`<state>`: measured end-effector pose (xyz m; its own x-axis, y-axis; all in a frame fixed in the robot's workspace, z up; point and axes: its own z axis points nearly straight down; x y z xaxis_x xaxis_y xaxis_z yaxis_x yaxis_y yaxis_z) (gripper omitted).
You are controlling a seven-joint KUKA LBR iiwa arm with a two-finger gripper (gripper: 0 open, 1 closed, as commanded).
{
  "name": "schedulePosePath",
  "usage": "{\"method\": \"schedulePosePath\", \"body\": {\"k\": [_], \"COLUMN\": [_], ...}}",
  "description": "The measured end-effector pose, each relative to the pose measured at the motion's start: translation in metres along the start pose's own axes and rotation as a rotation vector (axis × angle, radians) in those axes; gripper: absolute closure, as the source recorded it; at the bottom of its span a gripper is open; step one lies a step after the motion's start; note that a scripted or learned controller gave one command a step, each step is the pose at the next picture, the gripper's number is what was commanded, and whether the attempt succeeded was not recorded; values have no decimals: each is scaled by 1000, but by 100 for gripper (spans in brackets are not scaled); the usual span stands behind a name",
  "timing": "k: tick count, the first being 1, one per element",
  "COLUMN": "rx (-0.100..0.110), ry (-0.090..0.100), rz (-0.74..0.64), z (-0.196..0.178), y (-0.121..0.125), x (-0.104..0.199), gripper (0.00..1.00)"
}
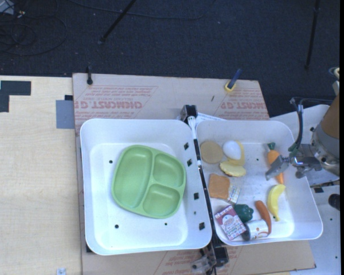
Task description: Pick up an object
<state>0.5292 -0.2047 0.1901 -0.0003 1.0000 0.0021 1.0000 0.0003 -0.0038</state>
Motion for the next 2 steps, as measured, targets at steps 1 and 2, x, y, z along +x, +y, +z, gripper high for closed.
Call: {"method": "schedulePosePath", "body": {"k": [1, 2], "rx": [-4, -5], "ry": [-1, -1], "rz": [0, -1], "z": [101, 102], "y": [-10, -53], "x": [34, 103], "gripper": [0, 0]}}
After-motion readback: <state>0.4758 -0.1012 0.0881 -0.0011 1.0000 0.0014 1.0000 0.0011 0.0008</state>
